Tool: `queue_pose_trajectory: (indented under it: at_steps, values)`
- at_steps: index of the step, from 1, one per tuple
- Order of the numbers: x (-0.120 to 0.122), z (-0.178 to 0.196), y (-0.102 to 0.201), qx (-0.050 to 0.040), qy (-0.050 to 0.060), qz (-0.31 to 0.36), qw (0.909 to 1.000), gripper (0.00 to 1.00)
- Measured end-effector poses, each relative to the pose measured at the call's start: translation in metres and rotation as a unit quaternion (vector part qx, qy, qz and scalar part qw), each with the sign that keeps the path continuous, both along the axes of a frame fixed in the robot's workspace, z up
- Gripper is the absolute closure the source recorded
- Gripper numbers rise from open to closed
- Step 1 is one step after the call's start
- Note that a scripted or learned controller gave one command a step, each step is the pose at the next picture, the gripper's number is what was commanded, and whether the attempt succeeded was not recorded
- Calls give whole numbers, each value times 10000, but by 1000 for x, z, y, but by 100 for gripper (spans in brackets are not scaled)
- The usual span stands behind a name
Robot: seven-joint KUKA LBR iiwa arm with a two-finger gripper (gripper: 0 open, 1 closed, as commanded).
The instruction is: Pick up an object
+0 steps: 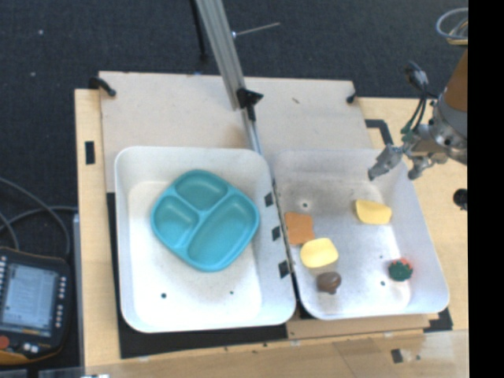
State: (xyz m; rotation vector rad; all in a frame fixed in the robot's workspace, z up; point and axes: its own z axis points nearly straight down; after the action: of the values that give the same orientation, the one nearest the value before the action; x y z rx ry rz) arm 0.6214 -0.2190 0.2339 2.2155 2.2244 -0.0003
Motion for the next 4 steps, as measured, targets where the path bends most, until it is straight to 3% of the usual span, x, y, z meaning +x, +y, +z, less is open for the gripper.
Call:
queue_pose_trajectory:
  at_steps: [1, 3, 4]
  values:
    - [0, 0, 0, -6, 3, 3, 10000, 0]
    - [0, -121, -3, -2, 32, -19, 10000, 0]
    - [1, -132, -4, -11, 1, -15, 10000, 0]
